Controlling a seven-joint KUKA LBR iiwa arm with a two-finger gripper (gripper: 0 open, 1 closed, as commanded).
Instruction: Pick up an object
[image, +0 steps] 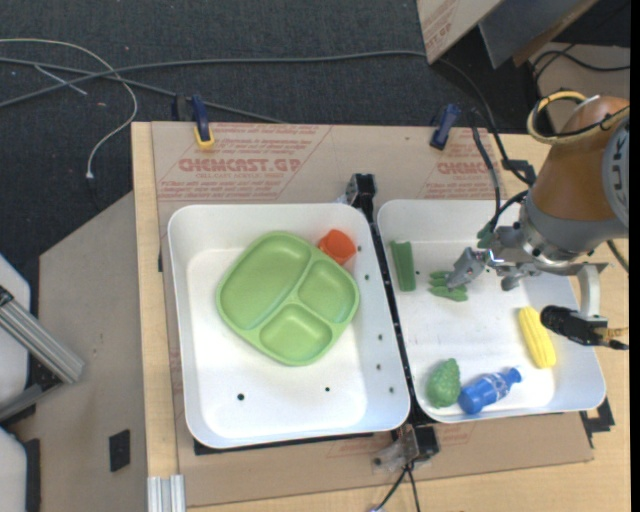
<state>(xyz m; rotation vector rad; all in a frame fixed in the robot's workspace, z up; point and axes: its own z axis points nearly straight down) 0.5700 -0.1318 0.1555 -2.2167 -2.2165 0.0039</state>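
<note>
- The surface (300, 160) is a brown cardboard-covered board with red printed lettering, held at its far edge by a blue-and-yellow clamp (202, 122) on the left and a blue clamp (445, 126) on the right.
- Two shallow white bins sit on it side by side: the left bin (200, 390) and the right bin (440, 225), their inner walls touching along a dark seam.
- The arm (585, 170) reaches in from the right, grey with an orange band, and hangs over the far part of the right bin.
- A light green divided plate (288, 297) with three compartments lies flat in the middle of the left bin.
- The gripper (466, 274) sits low over the right bin, pointing left, its tip at a small green leafy object (449, 288); I cannot tell from here how wide it stands, nor whether it has hold of that piece.
- That piece is flat, ragged-edged and bright green, lying near the middle of the right bin.
- A yellow corn cob (537, 336) lies toward the bin's right side.
- A blue bottle (489, 390) lies on its side at the near edge, touching a green broccoli-like lump (444, 381).
- A narrow green strip (403, 265) lies by the left wall.
- An orange object (338, 244) rests just beside the plate's far rim.
</note>
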